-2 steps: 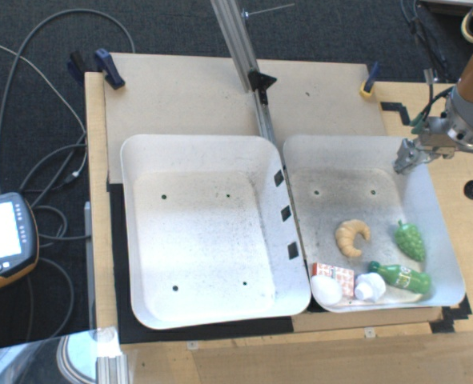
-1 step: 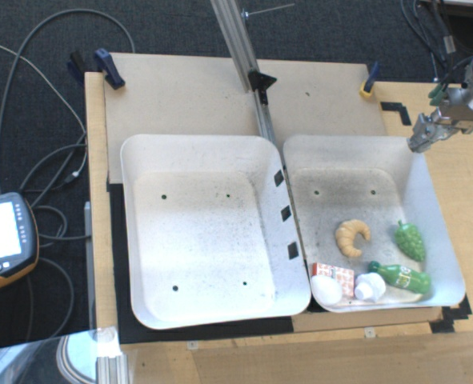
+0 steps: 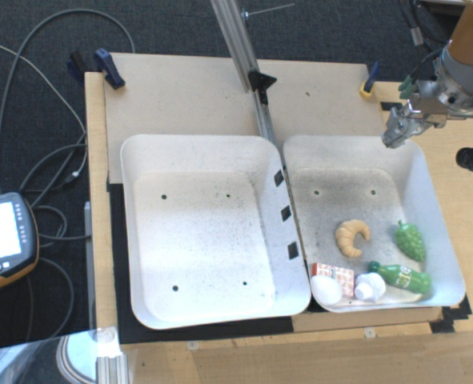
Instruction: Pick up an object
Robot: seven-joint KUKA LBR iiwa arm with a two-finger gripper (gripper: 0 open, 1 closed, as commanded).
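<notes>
In the right bin [image 3: 332,166] lie a tan croissant [image 3: 353,237], a green grape bunch [image 3: 410,241], a green bottle with a white cap [image 3: 396,278], a red-and-white packet [image 3: 334,274] and a white rounded object [image 3: 326,290]. They cluster in the bin's near right part. My gripper [image 3: 396,131] hangs over the bin's far right corner, well behind the objects, with nothing visibly held.
The left bin [image 3: 196,230] sits beside the right one, with black clips along the shared wall. A metal pole [image 3: 236,38] slants across the back. Blue clamps [image 3: 108,66] grip the bench's far edge. A handheld pendant [image 3: 4,234] lies off the bench at left.
</notes>
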